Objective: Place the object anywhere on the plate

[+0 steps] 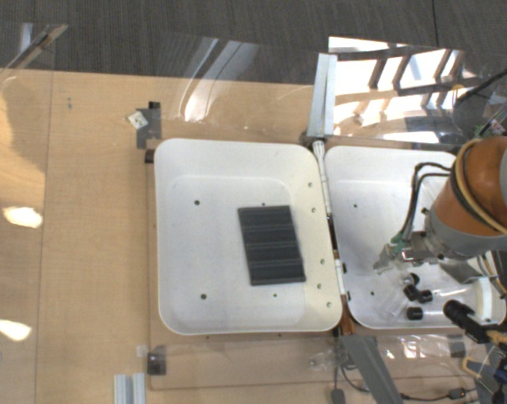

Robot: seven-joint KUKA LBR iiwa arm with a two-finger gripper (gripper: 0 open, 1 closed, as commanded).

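Arm over right bin; pick-up step in hand.
Gripper state: cannot tell. Next: secure small dark object, carry to ribbed dark plate in left bin.

plate: dark grey, rectangular, ribbed in crosswise bands; lies flat near the middle of the left bin, long side slightly tilted. object: small dark pieces on right bin floor, shape unclear.
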